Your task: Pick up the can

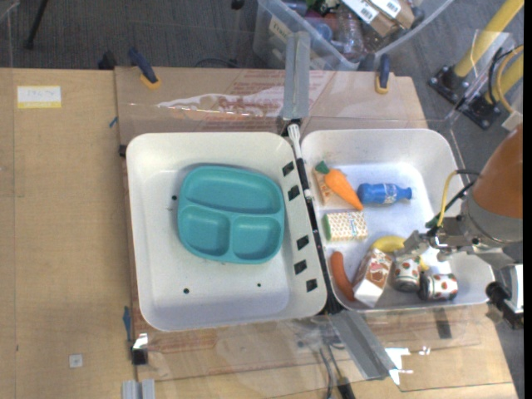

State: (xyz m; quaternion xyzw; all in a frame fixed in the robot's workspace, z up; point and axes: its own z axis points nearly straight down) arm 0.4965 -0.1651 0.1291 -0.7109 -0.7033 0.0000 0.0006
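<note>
The gripper [424, 252] hangs low at the lower right of the frame, over the near corner of the right bin [432, 144], placed there because the cans lie there. One can [406, 273] sits just below it, a second can [438, 285] just right of that, both on their sides. Whether the gripper has closed on anything cannot be told.

The corner is crowded: a small carton [374, 276] leans beside the first can, a yellow piece [388, 243] lies just above it, and the bin wall hems in the approach. A carrot [342, 186], blue bottle [384, 193], patterned box [346, 225] and sausage [340, 274] lie further left. The left bin [150, 223] holds a teal tray [230, 214].
</note>
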